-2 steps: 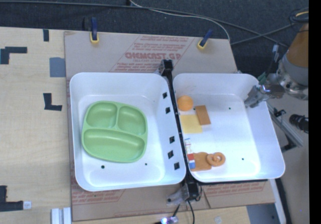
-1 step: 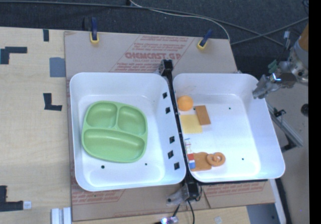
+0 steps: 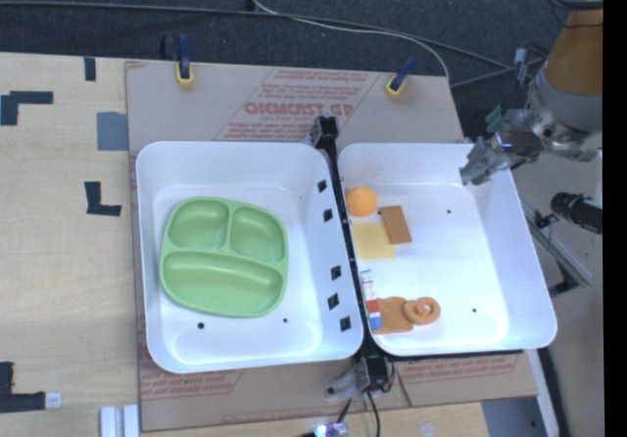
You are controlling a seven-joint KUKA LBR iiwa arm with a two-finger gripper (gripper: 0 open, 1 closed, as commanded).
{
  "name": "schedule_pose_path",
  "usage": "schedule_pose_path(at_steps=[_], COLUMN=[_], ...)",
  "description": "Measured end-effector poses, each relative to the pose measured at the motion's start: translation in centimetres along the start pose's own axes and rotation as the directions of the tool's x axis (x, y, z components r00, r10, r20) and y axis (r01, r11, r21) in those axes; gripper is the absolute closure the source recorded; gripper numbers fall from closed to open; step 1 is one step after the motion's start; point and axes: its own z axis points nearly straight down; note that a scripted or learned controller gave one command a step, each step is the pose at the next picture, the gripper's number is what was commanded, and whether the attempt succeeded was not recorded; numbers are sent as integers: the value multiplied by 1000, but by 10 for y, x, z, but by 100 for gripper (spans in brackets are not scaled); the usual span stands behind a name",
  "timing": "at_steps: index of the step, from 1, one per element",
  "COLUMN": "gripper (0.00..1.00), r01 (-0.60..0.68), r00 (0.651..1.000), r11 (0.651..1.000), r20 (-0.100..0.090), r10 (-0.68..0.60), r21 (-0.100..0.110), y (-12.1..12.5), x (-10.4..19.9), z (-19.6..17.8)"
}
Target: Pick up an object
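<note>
Orange ball (image 3: 361, 201) in right bin, far from jaws

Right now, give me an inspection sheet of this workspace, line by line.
Surface: two white bins, left bin and right bin, on a cardboard sheet.
Job's things: orange ball, brown block, yellow square, orange toy, all in the right bin.
Clutter: green divided plate in the left bin.
Grippers: pincer over the right bin's far right corner.
Cables: black cable behind.
Surroundings: two clamps.
</note>
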Motion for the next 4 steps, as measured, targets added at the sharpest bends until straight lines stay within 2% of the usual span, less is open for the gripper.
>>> schedule_pose_path(at_steps=[1,2,4], gripper=[100,100,100], r01=[-1,-1,0], r00=[1000,1000,1000], r11=[1000,1000,1000], r20=[1,1,0], r10=[1,1,0], r21=[1,3,2], y=[19,25,45], x=[44,93,207], z=[12,29,28])
